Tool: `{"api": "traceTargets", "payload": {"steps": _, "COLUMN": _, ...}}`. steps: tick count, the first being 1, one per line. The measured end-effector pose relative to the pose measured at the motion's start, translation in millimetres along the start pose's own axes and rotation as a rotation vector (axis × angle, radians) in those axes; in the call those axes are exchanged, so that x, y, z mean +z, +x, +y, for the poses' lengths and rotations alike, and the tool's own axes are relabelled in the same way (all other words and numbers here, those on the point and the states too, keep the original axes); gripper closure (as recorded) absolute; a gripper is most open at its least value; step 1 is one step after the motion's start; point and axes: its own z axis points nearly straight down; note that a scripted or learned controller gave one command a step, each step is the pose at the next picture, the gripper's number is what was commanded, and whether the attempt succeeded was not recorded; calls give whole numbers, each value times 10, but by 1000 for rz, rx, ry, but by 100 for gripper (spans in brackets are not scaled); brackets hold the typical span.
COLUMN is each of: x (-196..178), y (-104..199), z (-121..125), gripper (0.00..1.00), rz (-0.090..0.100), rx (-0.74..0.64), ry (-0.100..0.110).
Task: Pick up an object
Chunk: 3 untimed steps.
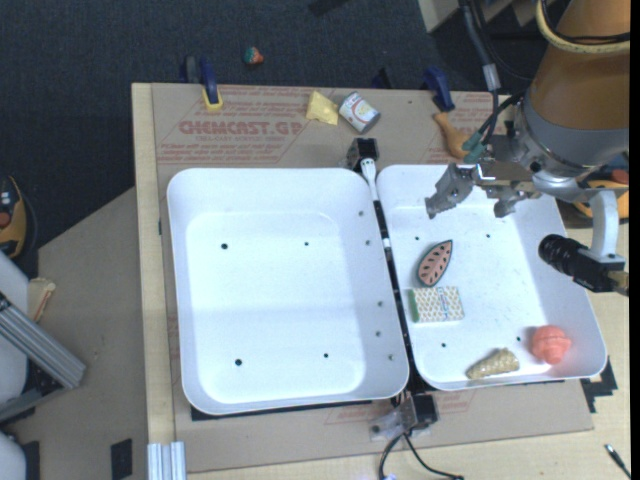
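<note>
- Camera view shows the jaws [473, 195] spread apart and gripping nothing, over the right bin [590, 318].
- Just below them lies a brown leaf-shaped object [434, 262]; beyond, a speckled card [438, 305].
- Farther off, a pink lump [549, 344] and a tan piece [493, 364].
- Judged: nothing picked yet; descent, grasp and lift all remain.

You see the robot's thick, rounded arm segment [585, 8], wrapped in a glossy orange-tan band, with a smooth grey metal collar [575, 133] beneath it. Black cables [478, 28] loop along its left side, and a yellow hose curves over the top. Below the collar, the silver-grey two-finger gripper [470, 198] shows angular metal parts and a small teal fitting. A black cylindrical piece [570, 258] juts out beside a pale bracket.
</note>
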Motion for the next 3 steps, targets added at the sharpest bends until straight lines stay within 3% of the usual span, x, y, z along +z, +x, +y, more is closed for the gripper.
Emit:
{"api": "traceTargets", "payload": {"steps": 1, "x": 1543, "y": 417, "z": -40, "gripper": 0, "rz": 1, "rx": 1, "ry": 34}}
{"api": "traceTargets", "payload": {"steps": 2, "x": 1355, "y": 388, "z": -6, "gripper": 100, "rz": -1, "rx": 5, "ry": 17}}
{"api": "traceTargets", "payload": {"steps": 3, "x": 1461, "y": 832, "z": -146, "gripper": 100, "rz": 1, "rx": 1, "ry": 23}}
